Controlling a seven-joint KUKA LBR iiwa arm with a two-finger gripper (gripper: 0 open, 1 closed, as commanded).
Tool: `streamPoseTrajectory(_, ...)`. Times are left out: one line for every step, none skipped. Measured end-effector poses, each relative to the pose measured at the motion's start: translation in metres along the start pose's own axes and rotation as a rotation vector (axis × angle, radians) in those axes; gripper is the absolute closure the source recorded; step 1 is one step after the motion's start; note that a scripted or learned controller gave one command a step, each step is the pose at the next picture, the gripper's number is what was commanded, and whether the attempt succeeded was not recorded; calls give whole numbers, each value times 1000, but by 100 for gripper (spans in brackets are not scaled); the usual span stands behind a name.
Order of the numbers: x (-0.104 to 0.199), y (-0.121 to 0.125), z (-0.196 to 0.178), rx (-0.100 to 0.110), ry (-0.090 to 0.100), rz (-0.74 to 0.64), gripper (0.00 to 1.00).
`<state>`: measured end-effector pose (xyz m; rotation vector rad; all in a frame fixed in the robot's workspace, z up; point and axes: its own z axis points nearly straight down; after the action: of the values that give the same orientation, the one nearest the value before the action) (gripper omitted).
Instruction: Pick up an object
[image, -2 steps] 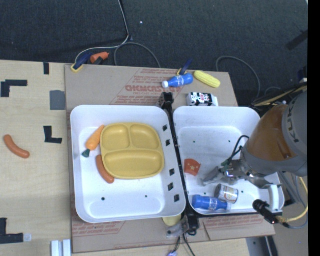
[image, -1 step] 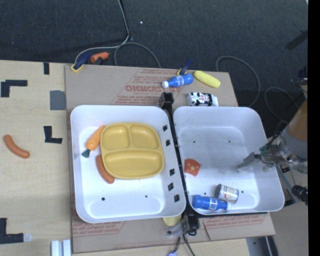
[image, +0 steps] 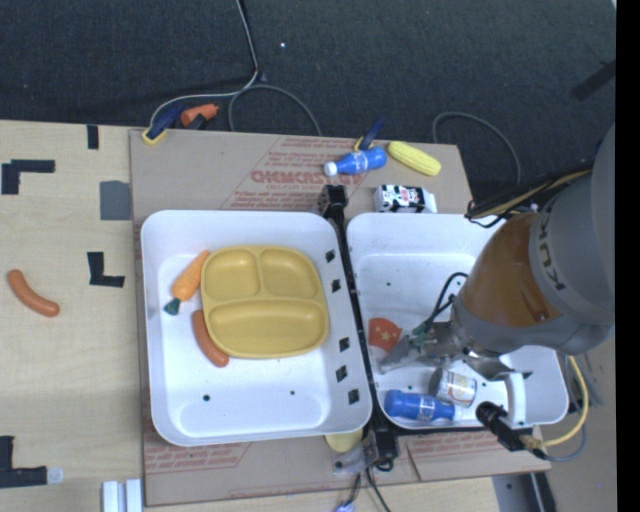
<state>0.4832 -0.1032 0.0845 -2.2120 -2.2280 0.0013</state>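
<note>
In the right bin (image: 400, 245), my gripper (image: 410, 346) hangs low near the left wall, under the grey arm with its orange band (image: 510, 285). Its tip is beside a small red object (image: 383, 331) and looks close to touching it. A blue bottle (image: 418, 406) lies on its side at the bin's front, just below the gripper. A small silver-and-white can (image: 456, 385) rests next to the bottle, partly under the wrist. Nothing is visibly held.
The left bin (image: 250, 400) holds a yellow divided plate (image: 265, 300), a carrot (image: 187, 277) and a sausage (image: 208, 338). Behind the bins lie a blue bottle (image: 357, 162), a yellow corn cob (image: 413, 157) and a black-and-white box (image: 405, 198). Another sausage (image: 32, 292) lies far left.
</note>
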Motion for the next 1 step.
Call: streamPoseTrajectory(-5,84,-2,-7,-3,4,0)
